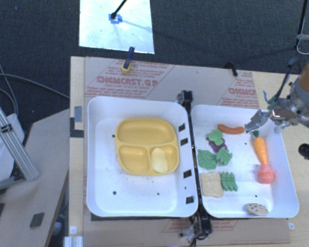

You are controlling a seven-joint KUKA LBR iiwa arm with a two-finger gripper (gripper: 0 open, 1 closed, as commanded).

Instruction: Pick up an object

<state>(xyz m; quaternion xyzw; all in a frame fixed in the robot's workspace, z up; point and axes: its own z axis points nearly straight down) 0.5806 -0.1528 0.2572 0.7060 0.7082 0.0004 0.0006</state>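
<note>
My gripper (267, 125) hovers over the back right part of the right bin (289, 195), open, with nothing between its fingers. Just left of it lies an orange-red sausage (231, 129). An orange carrot (259, 149) lies right below it, pointing toward a pink-red lump (265, 175). Further left are purple grapes (217, 141) and green leafy pieces (207, 159). A tan cracker (211, 184), a green bunch (228, 181) and a cookie (256, 209) lie near the front.
The left bin (99, 159) holds a yellow divided plate (144, 133) with a pale yellow piece (160, 160) in its front right compartment. Black clips (184, 98) join the bins along the middle. Cables hang by the arm at the right.
</note>
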